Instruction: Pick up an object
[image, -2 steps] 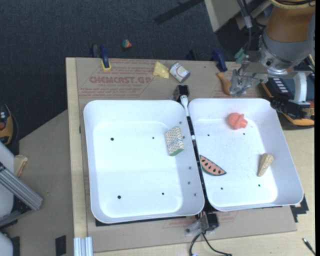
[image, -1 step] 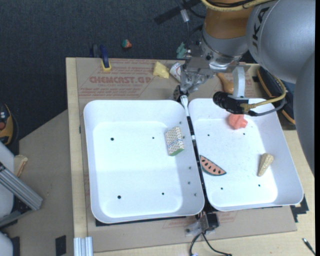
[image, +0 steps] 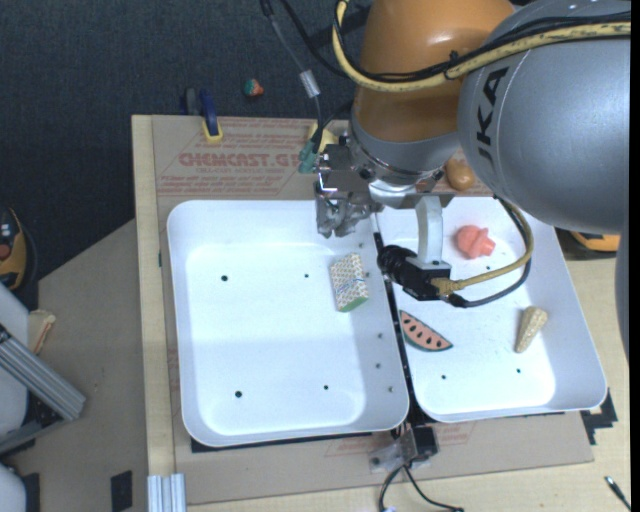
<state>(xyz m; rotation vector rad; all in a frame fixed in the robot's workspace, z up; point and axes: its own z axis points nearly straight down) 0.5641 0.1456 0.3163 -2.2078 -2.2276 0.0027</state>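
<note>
We see the gripper (image: 340, 222) poised above the left bin (image: 200, 300), its grasp state indiscernible; the patterned block (image: 348, 281) lies just below it, presumably the intended target.

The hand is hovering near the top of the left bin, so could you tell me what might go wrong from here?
1. The hand sits above the patterned block, not around it, so a straight descent may miss it.
2. The block lies close to the left bin's right wall, which could obstruct one finger.
3. The black cable hangs low over the right bin and may snag the watermelon slice.
</note>
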